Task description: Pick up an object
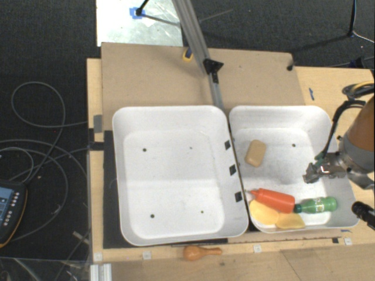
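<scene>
Your gripper [312, 173] hangs over the right bin [281, 119], near its right wall; you cannot tell from here whether the jaws are apart or together, and nothing shows between them. Just below it lies the green bottle [316, 205], long axis roughly left-right, what looks like its cap toward the orange bottle [273, 199], which slants down to the right. Its label is too small to read. Two yellow pieces [265, 213] sit under them, and a tan block [255, 153] stands apart, farther up. The left bin [170, 119] adjoins.
</scene>
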Robot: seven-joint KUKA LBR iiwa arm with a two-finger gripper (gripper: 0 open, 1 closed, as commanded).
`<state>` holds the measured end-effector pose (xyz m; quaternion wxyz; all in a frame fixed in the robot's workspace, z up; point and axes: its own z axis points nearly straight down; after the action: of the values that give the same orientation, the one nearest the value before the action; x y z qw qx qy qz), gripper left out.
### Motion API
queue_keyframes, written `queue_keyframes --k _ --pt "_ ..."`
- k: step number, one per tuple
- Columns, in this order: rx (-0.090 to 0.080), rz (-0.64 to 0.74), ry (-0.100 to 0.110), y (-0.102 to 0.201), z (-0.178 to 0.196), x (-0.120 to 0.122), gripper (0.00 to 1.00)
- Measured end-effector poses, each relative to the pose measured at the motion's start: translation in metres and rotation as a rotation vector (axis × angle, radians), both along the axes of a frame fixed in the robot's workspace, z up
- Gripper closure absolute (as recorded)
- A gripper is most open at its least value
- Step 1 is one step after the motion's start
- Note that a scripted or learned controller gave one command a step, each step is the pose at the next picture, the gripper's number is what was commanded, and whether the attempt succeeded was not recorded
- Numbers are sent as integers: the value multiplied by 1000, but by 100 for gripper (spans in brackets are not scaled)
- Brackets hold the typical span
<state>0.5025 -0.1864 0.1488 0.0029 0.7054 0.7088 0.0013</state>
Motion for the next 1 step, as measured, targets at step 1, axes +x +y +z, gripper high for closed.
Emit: queue_keyframes --k 1 --pt "0 1 -1 6 50 -5 100"
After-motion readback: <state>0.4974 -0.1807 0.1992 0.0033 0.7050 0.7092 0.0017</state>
